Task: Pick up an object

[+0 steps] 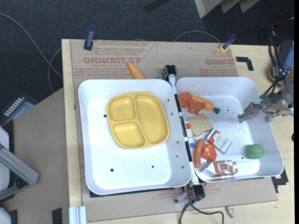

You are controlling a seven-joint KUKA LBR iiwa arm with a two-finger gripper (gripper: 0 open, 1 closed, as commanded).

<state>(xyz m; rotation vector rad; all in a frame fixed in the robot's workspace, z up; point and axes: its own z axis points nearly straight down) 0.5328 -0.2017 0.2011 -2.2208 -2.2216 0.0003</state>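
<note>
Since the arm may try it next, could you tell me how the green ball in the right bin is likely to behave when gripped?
The green ball looks round and smooth, so it may roll if nudged. It sits near the right bin's sloped wall, which could stop it. It probably slips from an off-centre pinch.

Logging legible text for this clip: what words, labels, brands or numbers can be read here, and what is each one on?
"GIGMCAST GP" or similar, red print, blurred: on the cardboard sheet under the bins, left part.
The same red print, cut off by the right bin: on the cardboard's right part.
Small red and white packets in the right bin: print too small to read.
Yellow tray: no text.
</note>
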